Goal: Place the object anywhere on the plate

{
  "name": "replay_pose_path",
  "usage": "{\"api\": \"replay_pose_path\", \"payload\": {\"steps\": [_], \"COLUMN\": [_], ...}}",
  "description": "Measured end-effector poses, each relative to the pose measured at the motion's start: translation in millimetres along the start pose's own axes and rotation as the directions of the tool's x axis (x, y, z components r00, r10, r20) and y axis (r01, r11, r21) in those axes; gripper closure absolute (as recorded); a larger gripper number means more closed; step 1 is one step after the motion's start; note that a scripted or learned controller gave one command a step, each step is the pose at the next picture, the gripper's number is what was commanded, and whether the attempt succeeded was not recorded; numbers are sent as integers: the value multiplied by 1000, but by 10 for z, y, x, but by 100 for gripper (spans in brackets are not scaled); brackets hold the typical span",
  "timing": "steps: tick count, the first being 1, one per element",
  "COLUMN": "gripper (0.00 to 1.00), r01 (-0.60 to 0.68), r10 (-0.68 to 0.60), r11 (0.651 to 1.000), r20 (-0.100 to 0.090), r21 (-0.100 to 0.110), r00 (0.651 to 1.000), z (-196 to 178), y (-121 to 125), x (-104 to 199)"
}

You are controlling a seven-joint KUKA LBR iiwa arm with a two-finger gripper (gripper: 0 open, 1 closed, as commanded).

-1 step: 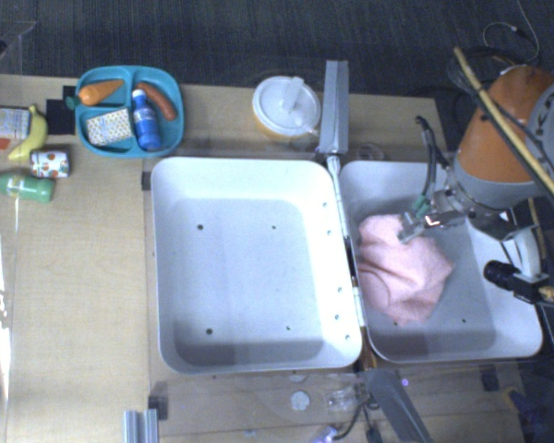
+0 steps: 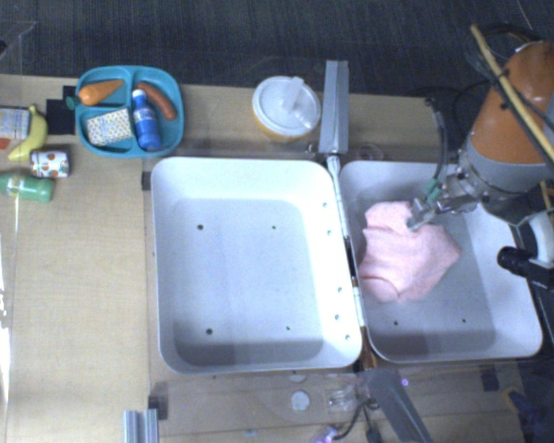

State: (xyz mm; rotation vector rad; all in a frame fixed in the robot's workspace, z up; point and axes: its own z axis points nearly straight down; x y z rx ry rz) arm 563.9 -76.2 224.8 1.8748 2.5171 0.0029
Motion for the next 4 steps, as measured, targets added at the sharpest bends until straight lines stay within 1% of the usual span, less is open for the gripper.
{"api": "replay_pose_path", "payload": {"steps": [1,2,3,4], "gripper": [100,100,100,0], "r01": [392,721,934,934], "r10": [-392,-721,-934,-934], "r11": [920,692,356,357], "r20": [0,1,4,4], "r21": [0,-2,-3,-3], "r00": [920,692,356,357], "z": [-76,24,-8,-9], "y": [266,485,652,653], "x": [445,961,1451,1451]}}
